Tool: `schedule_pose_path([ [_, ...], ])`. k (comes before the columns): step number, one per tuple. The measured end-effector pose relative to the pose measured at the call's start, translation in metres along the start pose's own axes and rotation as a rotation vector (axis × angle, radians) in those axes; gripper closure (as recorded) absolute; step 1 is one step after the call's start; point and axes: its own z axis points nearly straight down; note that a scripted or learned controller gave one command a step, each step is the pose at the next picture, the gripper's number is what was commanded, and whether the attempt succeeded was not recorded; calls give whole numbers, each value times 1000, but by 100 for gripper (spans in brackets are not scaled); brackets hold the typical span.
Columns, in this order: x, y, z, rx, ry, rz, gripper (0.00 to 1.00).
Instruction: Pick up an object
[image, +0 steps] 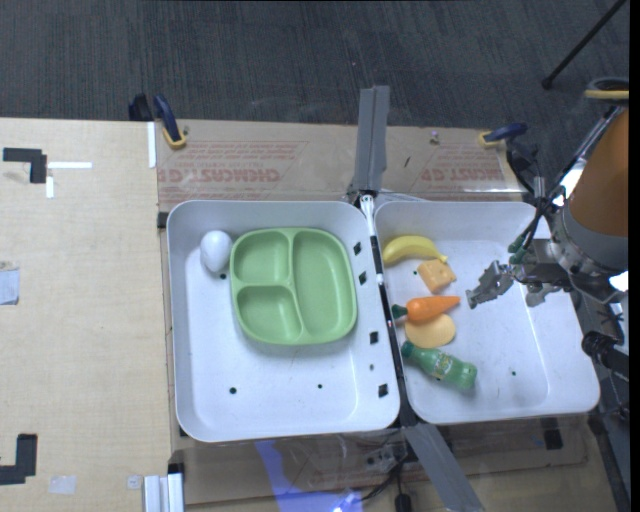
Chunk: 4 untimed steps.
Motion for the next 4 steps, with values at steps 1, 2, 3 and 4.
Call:
schedule_pose_path([
  [1, 6, 53, 142, -19, 0, 126, 0],
  [2, 6, 52, 134, -15, 3, 129, 100],
  [3, -6, 114, 161, -1, 0, 106, 100],
  [4, 68, 156, 60, -2, -1, 309, 100],
])
